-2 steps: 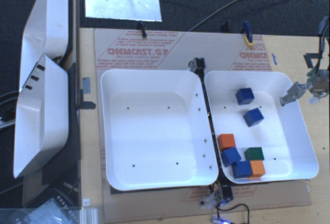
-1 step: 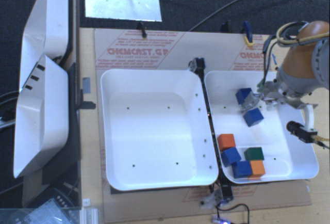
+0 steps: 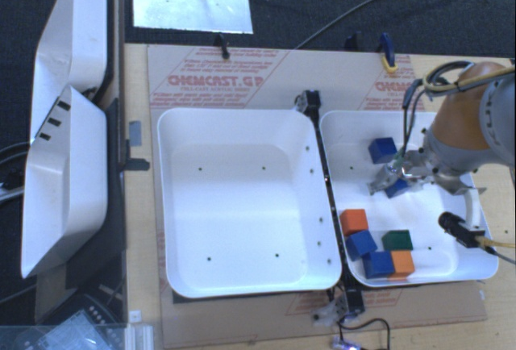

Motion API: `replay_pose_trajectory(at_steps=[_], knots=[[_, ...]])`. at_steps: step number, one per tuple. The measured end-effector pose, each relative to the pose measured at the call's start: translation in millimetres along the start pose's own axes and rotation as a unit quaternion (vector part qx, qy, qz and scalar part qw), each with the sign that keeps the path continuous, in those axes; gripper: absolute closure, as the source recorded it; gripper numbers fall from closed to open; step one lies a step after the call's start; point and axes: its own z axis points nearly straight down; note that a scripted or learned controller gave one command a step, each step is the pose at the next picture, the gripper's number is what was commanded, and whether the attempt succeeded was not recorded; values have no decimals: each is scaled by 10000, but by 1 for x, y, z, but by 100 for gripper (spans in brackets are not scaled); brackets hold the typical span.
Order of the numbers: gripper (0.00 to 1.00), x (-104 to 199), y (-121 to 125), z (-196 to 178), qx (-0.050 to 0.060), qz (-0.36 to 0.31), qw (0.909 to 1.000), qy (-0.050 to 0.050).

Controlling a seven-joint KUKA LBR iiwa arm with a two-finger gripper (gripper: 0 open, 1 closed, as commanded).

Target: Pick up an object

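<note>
- Nearest your viewpoint, at the front of the right bin [image 3: 476, 268], sat a cluster of blocks: an orange block [image 3: 353, 220], a blue block [image 3: 360, 243], a second blue block [image 3: 377, 264], a second orange block [image 3: 402, 262] and a green block [image 3: 397, 240], all close together.
- Farther back in that bin, another blue block [image 3: 382, 149] stood alone.
- You had the hand [image 3: 393, 181] low in the right bin, with a small blue block [image 3: 397, 189] at its tip.
- You could not tell whether the hand was released or clenched, nor whether it truly held that block.
- Beside it, the left bin [image 3: 242, 203] rested on the desk [image 3: 242, 70].
- Judging by this, you were at the grasping step; the next move likely called for a firm grip, then a straight lift.
</note>
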Motion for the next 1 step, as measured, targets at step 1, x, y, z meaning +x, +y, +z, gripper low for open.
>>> replay_pose_trajectory(at_steps=[1], knots=[[100,-1,2,-13,-30,0,10000,-8]])
